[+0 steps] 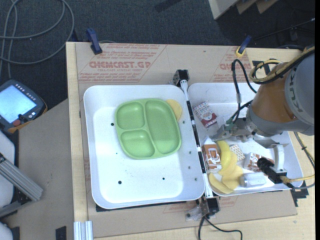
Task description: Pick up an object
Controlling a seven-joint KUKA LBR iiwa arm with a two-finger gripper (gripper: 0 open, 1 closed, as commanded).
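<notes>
The pincer hung low over the right bin; its state could not be told. A banana lay just below it, toward the tabletop's front edge. A green divided plate occupied the left bin.

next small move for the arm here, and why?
Probably lower straight down onto the banana. The gripper sits over the right bin, just above the banana, with no object visibly held. The green tray lies in the left bin, out of the way.
</notes>
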